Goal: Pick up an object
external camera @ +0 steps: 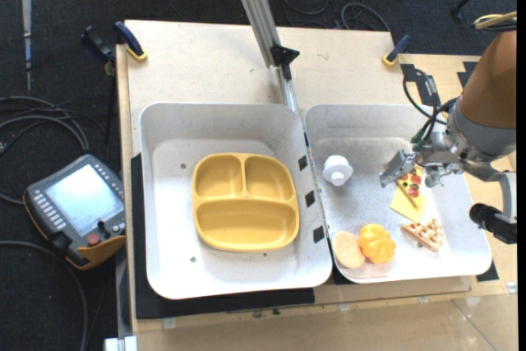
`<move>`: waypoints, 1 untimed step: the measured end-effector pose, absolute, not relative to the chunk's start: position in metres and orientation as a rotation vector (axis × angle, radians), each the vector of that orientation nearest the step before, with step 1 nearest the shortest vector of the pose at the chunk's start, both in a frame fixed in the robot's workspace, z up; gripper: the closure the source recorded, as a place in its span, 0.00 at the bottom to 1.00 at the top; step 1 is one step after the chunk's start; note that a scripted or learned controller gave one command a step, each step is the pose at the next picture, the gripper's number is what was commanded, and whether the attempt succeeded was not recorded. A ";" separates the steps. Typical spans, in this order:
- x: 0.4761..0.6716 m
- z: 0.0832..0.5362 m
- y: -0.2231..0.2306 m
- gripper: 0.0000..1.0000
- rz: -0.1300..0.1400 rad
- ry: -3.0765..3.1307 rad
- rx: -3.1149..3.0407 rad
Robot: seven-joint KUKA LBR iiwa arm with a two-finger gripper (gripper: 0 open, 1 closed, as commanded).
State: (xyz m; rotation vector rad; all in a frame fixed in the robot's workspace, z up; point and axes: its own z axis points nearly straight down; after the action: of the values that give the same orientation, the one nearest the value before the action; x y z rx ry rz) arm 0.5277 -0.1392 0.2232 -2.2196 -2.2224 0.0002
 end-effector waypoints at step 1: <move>0.528 0.223 -0.139 0.00 0.000 -2.222 -2.221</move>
State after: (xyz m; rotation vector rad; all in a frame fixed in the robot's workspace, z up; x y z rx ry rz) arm 0.5277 -0.1393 0.2233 -2.2209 -2.2219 -0.0002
